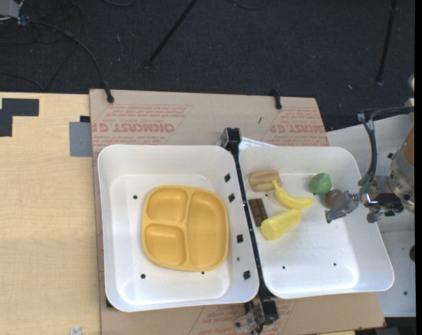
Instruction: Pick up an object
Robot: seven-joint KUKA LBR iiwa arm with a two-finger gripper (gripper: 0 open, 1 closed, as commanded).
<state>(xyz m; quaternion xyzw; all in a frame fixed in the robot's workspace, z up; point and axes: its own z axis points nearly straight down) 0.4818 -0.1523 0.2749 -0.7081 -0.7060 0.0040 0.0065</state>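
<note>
The picking up has not happened yet, as far as I can see. All the small things lie on the floor of the right white plastic bin [336,271], and nothing is lifted.

The pincer [336,208] sits at the right edge of that bin, in the middle right of the frame. It is low and close to the things. It is small and a bit blurry, so I cannot tell how it is set, and I see nothing in it. What is left, I think, is to move over one thing, grab it and lift it.

The things to pick from are bunched in the upper left part of the right bin. There is a round green ball [321,183], smooth-looking, just beside the pincer. Left of it lies a curved yellow toy banana [291,198]. Below that is a fat yellow wedge-shaped piece [280,223], maybe soft. Above the banana is a tan bun-shaped block [264,180]. A small dark brown flat bar [257,210] lies by the bin's left wall.

The left white plastic bin [120,271] holds a yellow plastic plate with three sections [185,227], shiny and rounded at the corners. Both bins rest on a brown cardboard sheet [197,121] on the table.
</note>
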